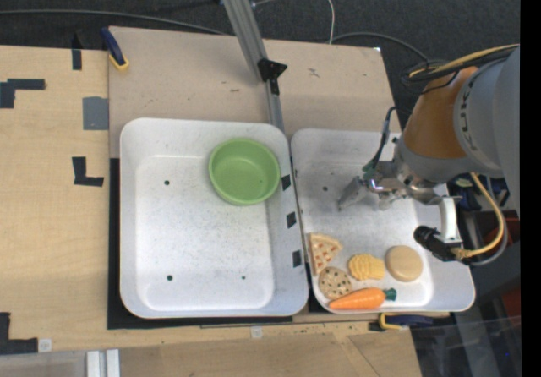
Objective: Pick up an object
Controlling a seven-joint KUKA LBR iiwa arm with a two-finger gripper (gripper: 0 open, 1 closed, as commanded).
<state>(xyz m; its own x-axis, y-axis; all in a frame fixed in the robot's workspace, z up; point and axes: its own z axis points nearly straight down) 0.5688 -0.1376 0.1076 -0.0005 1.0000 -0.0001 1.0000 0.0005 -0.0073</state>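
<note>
Over the right bin (338, 155), toward its middle, the metal hand (362, 191) hangs at the end of the grey arm (482, 126) with its orange band; its two fingers are spread apart, one pointing toward the bin's left wall, and nothing sits between them. The speckled white floor beneath it is bare.

Toward the near edge of that same bin lies a cluster of toy food. A triangular pizza slice (322, 250) with red dots lies by the left wall, its point aimed at the near edge. Just below it is a round chocolate-chip cookie (335, 281). Beside these sits a ridged yellow piece (366, 266), and next to that a smooth tan disc (404, 264). An orange carrot (362, 299) with a green stub lies along the near wall, its long axis parallel to that wall, green end toward the right.

The left bin (152, 223), glossy white plastic with rounded corners, holds a round green bowl (244, 170) near its far right corner, upright with its mouth open.

A black cable connector (431, 242) by the arm hides part of the right bin's right wall, and the arm itself is cut off at the table's right side
</note>
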